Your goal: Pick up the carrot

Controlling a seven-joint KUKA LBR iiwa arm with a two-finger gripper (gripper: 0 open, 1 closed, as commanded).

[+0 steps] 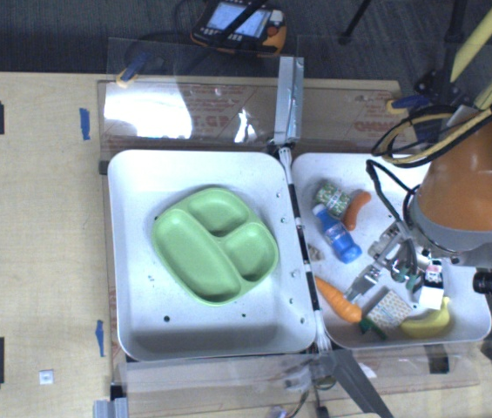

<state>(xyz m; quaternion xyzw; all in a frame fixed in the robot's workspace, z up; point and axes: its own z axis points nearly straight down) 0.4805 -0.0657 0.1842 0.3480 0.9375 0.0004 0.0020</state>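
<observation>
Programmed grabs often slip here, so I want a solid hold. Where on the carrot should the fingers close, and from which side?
Grip the carrot across its thicker middle, coming from above, fingers set across its long axis. It lies flat and slanted in the right bin, its narrow tip near the dividing wall, so the tip end looks cramped. The gripper hangs close to its upper right.

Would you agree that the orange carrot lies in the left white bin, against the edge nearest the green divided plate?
Not quite: the camera view shows the orange carrot in the right white bin, near its left wall and apart from the green divided plate, which sits in the left white bin.
</observation>
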